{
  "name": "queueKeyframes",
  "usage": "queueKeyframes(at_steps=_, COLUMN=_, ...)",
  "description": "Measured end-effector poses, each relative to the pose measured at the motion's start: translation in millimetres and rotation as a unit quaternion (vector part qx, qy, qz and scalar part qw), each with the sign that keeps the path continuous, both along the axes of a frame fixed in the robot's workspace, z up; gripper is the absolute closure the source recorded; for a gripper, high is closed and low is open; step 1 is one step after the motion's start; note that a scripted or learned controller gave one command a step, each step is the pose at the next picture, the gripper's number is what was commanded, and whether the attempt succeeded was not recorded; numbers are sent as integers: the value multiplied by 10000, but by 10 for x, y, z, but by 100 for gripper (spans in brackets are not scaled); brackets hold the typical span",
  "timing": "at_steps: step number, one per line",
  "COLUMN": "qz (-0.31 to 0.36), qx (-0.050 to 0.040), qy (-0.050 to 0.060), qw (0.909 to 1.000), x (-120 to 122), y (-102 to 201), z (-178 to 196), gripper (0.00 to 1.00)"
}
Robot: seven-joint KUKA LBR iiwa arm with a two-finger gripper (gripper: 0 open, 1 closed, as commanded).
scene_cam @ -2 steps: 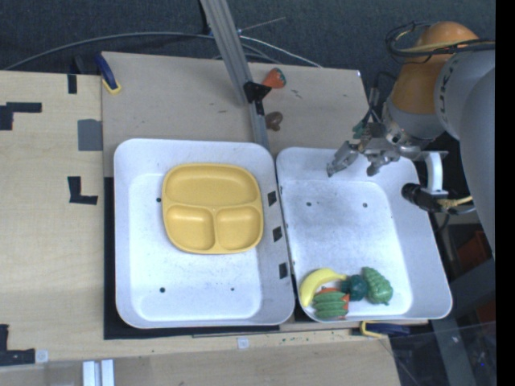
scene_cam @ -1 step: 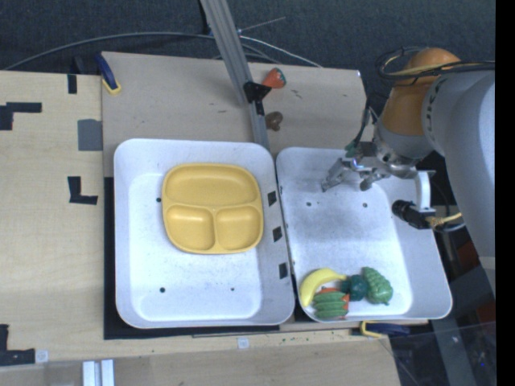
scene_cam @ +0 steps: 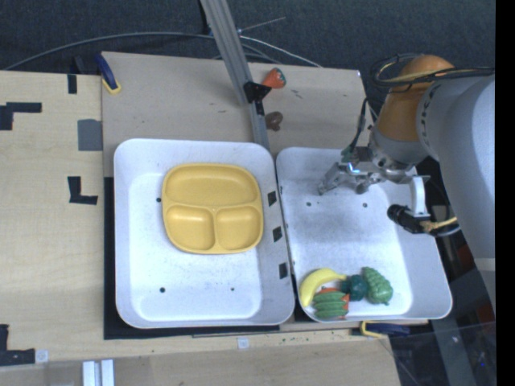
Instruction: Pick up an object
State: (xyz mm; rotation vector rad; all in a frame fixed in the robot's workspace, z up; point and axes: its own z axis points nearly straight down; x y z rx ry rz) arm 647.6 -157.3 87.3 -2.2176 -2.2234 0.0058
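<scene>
Two fingers of tool spread apart, holding nothing, over right bin.

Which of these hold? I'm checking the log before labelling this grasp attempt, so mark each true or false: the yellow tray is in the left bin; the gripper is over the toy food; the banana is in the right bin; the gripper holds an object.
1. The yellow tray lies in the left bin. True.
2. The gripper is over the toy food. False: it is at the far end of the right bin, the toys at the near end.
3. The banana lies in the right bin. True.
4. The gripper holds an object. False: nothing between its fingers.
</scene>
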Motion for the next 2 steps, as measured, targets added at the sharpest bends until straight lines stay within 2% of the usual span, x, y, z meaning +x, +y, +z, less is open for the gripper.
queueKeyframes(at_steps=1, qz=8, qx=-2, qy=-3, qw=10000, x=5, y=6, z=112, gripper=100)
queueKeyframes(at_steps=2, qz=-4, qx=6, qy=-37, qw=10000, x=51, y=49, z=550, gripper=100)
